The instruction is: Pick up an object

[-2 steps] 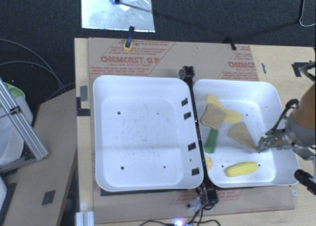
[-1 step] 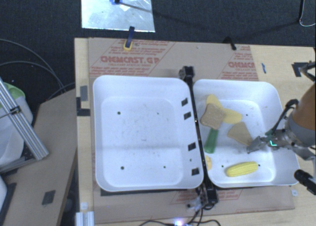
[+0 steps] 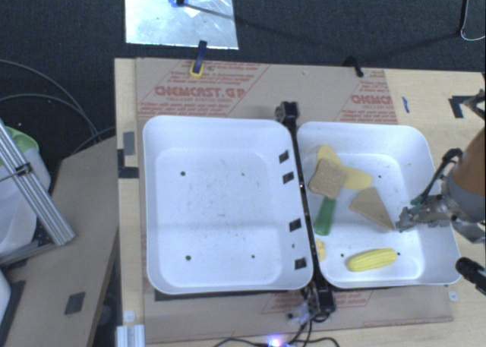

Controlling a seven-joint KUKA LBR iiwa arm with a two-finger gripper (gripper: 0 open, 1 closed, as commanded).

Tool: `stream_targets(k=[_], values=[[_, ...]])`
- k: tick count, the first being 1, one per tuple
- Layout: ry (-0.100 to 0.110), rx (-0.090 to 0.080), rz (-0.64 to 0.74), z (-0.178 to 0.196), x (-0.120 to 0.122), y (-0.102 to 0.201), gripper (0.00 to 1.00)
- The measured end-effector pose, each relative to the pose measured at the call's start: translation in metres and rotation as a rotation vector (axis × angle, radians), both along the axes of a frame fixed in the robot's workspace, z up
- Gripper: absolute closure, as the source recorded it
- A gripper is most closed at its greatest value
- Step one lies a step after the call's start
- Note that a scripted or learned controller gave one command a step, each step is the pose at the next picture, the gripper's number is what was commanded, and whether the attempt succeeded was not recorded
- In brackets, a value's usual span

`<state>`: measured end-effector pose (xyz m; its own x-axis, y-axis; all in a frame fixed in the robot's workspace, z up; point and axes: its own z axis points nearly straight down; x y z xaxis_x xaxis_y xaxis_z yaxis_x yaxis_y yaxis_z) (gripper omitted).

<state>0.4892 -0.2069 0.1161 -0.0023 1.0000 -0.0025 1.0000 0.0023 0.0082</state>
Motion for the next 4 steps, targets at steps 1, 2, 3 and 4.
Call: stream_targets(k=[1,2,3,4], values=[[0.001,0.001,0.000,0.000,0.000,0.000,0.00],[0.000,0.001,0.005,-0.029,0.074,0.001,0.00],[0.013,0.004,-0.005,-0.030,-0.006,0.000,0.00],[0.003,0.005,0.014,-0.032,0.041,0.129,0.00]])
